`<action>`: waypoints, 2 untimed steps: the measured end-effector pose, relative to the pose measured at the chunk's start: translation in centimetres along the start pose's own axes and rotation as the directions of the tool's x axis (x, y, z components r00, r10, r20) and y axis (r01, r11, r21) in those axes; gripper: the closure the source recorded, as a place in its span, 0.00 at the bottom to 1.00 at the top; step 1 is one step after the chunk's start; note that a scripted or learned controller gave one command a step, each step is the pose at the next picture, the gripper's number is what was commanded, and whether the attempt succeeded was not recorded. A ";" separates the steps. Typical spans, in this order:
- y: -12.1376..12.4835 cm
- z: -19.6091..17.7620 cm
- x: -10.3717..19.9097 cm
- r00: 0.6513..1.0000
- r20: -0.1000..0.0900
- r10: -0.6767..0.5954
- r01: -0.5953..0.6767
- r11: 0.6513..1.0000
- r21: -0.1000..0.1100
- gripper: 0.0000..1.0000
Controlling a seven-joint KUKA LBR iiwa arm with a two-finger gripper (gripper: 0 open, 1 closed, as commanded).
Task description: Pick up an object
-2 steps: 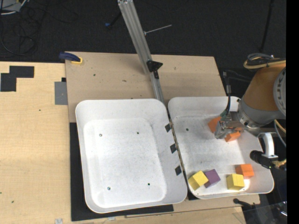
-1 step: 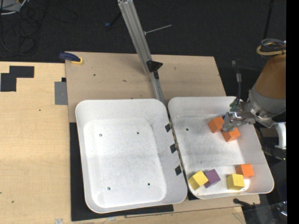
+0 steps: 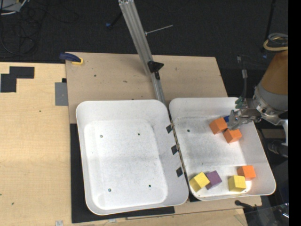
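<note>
Honestly, we can't tell how the gripper (image 3: 236, 119) is set; it hovers over the right bin (image 3: 200, 140), just beside two orange cubes (image 3: 225, 130) and a small blue piece (image 3: 226, 119). Risk, imo: cubes sit touching, so we may nudge one aside or clip both. They look matte, foam-like, square-edged. Yellow, purple, orange blocks (image 3: 223, 179) lie near the front wall, well apart.

Even overhead light, bright white bins (image 3: 127, 112) (slightly glaring), dark dim background, soft shadows, mild grain, fairly sharp
</note>
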State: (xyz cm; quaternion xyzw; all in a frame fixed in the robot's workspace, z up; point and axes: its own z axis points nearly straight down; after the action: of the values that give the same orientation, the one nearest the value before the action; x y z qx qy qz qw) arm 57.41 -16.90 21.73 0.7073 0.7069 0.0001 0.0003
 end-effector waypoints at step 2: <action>-2.9 -0.1 10.1 1.000 -0.003 -0.004 0.004 1.000 0.006 1.00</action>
State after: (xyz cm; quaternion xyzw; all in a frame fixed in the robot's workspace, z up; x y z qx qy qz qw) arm 54.55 -6.77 21.84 0.7057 0.7085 -0.0008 -0.0030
